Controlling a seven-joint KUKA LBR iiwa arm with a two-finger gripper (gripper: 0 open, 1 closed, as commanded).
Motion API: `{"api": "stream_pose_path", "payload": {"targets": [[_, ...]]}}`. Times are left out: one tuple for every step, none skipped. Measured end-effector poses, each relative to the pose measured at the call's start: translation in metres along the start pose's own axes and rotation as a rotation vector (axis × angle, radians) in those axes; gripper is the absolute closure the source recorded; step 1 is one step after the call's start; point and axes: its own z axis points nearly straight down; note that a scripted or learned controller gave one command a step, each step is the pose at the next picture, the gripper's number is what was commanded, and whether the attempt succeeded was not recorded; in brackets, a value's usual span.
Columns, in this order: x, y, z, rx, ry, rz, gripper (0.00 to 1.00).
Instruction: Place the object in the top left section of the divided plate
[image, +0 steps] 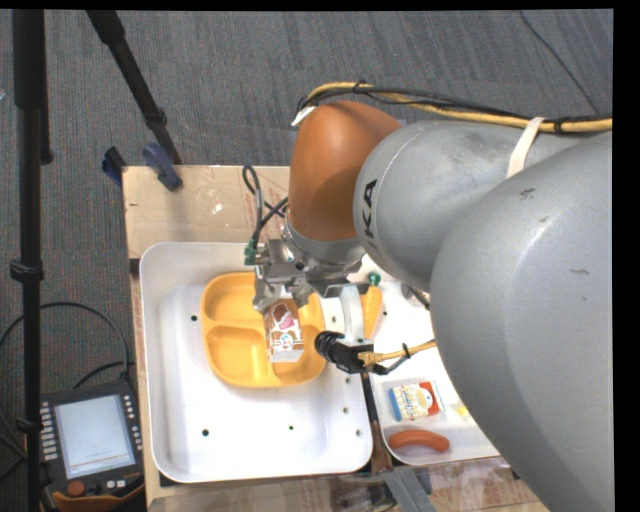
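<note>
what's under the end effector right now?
A small carton with a pink-and-white label sits at the end effector, over the yellow divided plate in the left bin. The plate's right sections are mostly covered, so their contents are hidden.

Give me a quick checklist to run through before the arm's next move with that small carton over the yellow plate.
1. Small pink-and-white carton under the gripper: ok, it sits right below the wrist.
2. Carton actually clamped between the fingers: cannot tell, wrist hides them.
3. Carton above the yellow divided plastic plate: ok.
4. Carton over the top left section: not ok, it hangs near the plate's right side.
5. Plate lying flat inside the left white bin: ok.
6. Black cable beside the carton clear of the plate: cannot tell.
</note>
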Motion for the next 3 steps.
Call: {"api": "stream_pose_path", "payload": {"targets": [[0.000, 0.000, 0.000, 0.000, 0.000, 0.000, 0.00], [0.000, 0.000, -0.006, 0.006, -0.002, -0.003, 1.00], [-0.077, 0.017, 0.013, -0.002, 0.001, -0.065, 1.00]]}}
